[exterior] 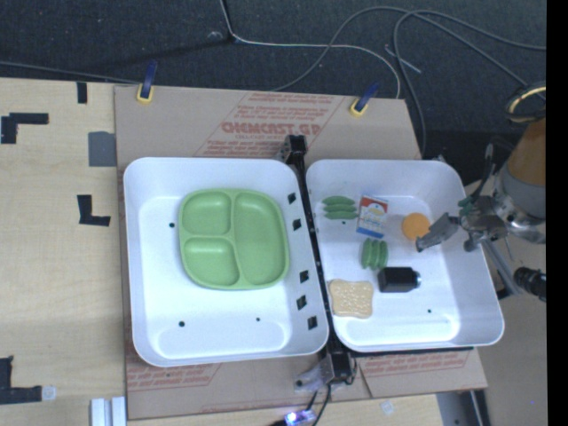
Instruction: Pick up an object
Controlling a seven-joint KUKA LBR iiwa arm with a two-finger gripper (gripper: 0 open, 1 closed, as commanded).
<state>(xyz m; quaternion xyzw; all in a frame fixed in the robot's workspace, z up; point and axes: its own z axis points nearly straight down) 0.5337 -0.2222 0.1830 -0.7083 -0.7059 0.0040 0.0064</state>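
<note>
Dark carpet with loose cables runs behind the pale wooden desk (pixel 53 264), where a cardboard sheet (pixel 266 118) carries two shallow white bins side by side. Left bin (pixel 151 238) holds a green sectioned plate (pixel 235 239), smooth moulded plastic with three compartments. Right bin (pixel 461 309) holds the small things to choose from: an orange ball (pixel 414 225), a small printed carton (pixel 373 216), two green pod-like pieces (pixel 338 207) and (pixel 374 254), a black block (pixel 398 279) and a flat speckled tan square like toast (pixel 351 298).

From the right the arm comes in over the bin's edge, and its pincer (pixel 435 235) sits just beside the orange ball, on the ball's right. I cannot tell from here whether the pincer is wide or narrow, and nothing can be seen held in it. It looks to me like the approach step, before any grasp. The ball is the nearest candidate; being round and smooth, it would likely roll away from an off-centre squeeze, so the next move probably calls for centring over it and lowering straight down. The carton lies close on the ball's left and could be nudged.
</note>
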